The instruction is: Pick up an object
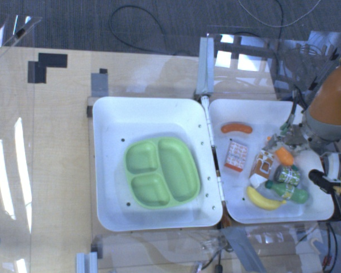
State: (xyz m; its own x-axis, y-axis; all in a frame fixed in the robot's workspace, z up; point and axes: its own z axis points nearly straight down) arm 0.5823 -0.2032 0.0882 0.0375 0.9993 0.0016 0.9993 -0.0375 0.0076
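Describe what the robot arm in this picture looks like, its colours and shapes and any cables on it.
The arm enters from the right: a rounded, bulbous body with a broad orange band over a grey section beneath. Thin dark cables run along its upper side. Lower down, toward the right bin, sit white and black parts of the end effector; their exact shape is hard to make out among the clutter.

No print on the red-and-white packet (pixel 236 155) or elsewhere is legible.

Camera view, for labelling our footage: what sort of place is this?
Likely a robotics lab test bench: two white bins side by side on a wooden bench, toy food such as a banana, loose cables on carpet.
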